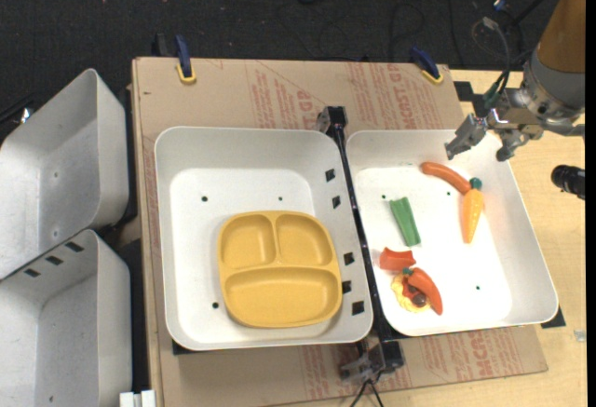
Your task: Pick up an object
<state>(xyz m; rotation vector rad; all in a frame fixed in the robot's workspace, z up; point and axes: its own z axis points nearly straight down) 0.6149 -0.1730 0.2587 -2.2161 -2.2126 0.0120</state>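
Note:
The right bin (521,237) holds small toy foods: an orange sausage (446,176), a carrot (471,213), a green stick (404,220), a red piece (396,258), and a red and yellow pile (419,290). My gripper (484,140) hangs open above the bin's far right corner, just beyond the sausage. Nothing sits between its two fingers (461,139).
The left bin (186,163) carries a yellow divided plate (277,268). A black clip strip (345,200) runs between the bins. Grey bins (56,210) stand at the far left. Cables (498,33) trail behind the arm at the upper right.

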